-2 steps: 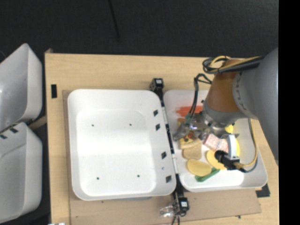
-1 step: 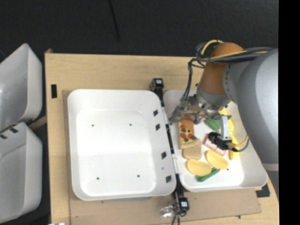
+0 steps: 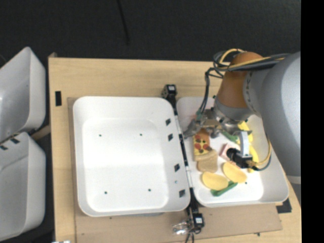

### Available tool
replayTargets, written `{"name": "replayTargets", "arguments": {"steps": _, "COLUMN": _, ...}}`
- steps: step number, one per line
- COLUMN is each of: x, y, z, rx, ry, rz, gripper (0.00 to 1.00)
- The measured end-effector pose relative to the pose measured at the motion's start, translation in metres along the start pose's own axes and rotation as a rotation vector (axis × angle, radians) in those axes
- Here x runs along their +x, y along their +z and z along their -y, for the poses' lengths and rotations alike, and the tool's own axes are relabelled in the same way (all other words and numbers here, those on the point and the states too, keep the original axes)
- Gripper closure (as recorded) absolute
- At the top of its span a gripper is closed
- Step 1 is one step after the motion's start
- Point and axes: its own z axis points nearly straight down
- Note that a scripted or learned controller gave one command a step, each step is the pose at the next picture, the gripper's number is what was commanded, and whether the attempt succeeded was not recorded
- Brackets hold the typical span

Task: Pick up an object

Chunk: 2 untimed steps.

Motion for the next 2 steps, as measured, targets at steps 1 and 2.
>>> {"name": "replayTargets", "arguments": {"steps": 1, "x": -0.006, "y": 0.001, "z": 0.013, "rx": 0.014, "ry": -0.002, "rz": -0.001, "gripper": 0.0}}
{"name": "replayTargets", "arguments": {"steps": 2, "x": -0.027, "y": 0.008, "z": -0.046, "rx": 0.069, "ry": 0.008, "rz": -0.018, "gripper": 0.0}}
